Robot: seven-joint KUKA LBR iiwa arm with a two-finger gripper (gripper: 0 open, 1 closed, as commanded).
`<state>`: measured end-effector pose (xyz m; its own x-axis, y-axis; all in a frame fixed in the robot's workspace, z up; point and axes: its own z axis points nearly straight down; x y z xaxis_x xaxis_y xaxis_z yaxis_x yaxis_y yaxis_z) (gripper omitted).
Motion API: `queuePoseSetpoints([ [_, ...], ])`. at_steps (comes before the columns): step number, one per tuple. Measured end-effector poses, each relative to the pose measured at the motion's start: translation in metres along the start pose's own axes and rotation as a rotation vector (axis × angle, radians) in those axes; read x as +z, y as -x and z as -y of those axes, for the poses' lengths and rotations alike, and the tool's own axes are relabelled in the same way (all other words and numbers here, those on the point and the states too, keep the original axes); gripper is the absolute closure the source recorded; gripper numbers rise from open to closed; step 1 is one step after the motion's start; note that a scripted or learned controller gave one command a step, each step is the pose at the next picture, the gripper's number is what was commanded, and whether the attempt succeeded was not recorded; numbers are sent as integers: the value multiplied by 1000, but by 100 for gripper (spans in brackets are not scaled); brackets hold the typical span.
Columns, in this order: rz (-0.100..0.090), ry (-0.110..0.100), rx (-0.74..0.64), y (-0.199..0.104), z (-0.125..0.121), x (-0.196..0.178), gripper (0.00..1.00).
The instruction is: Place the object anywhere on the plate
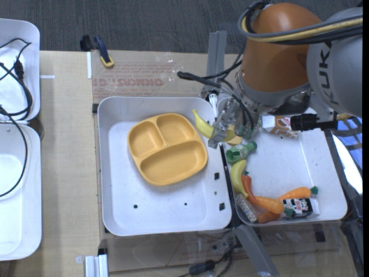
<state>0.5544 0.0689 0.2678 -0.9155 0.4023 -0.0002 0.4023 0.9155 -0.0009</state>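
Step in hand: the carry from the right bin (331, 154) to the plate (167, 149) was judged to be under way.
Gripper (222, 133): it was seen over the wall shared by the two bins, near the left bin's (115, 172) far right corner.
Tool state: a yellow banana (203, 126) was seen at the fingertips and appeared to be pinched there, though clutter blurred the contact.
Task's thing: the banana was placed just past the plate's far right edge, over the bin floor, not yet over the plate.
Plate: it was seen lying tilted in the left bin's middle, its three compartments bare.
Doing it well: the banana was best carried further toward the left bin's middle, lowered over a compartment, and released low so that rolling off would be avoided.
Risk: a slack pinch was judged likely to drop it short, beside the plate.
Left behind: carrots (277, 201) and a second banana (238, 171) were seen along the right bin's near edge.
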Motion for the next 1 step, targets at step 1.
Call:
queuePoseSetpoints([
  [1,0,0,0,0,0,0,0],
])
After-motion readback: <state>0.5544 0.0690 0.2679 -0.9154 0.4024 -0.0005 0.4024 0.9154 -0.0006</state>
